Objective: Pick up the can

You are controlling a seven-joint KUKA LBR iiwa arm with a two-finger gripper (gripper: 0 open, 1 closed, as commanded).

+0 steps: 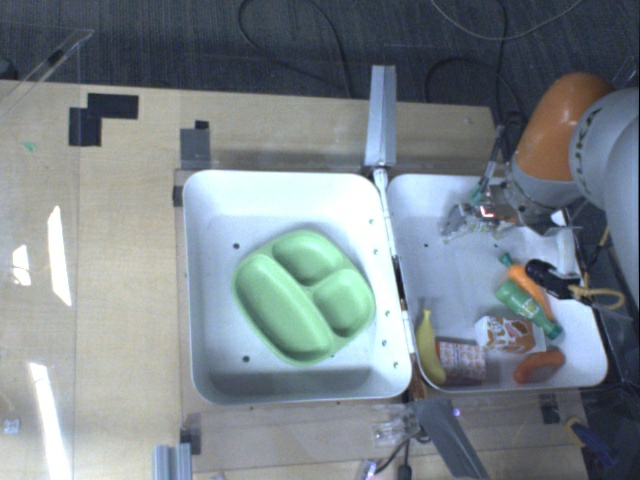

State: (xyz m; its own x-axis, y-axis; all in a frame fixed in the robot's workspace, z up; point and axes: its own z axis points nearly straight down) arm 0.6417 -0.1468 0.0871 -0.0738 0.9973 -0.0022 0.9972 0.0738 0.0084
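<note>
Two white bins, left bin (200, 268) holding one green three-compartment plate (303, 295), right bin (425, 203) holding one banana (429, 347), one brown can (462, 361) lying at its 6 o'clock edge, one green bottle (527, 306), one carton (506, 334), gripper (472, 216) at 12 o'clock, its grip unreadable

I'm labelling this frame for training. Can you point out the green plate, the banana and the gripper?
green plate (303, 295): camera view, middle where its compartments meet.
banana (429, 348): camera view, mid-length of the peel.
gripper (470, 218): camera view, at its fingertips.
</note>
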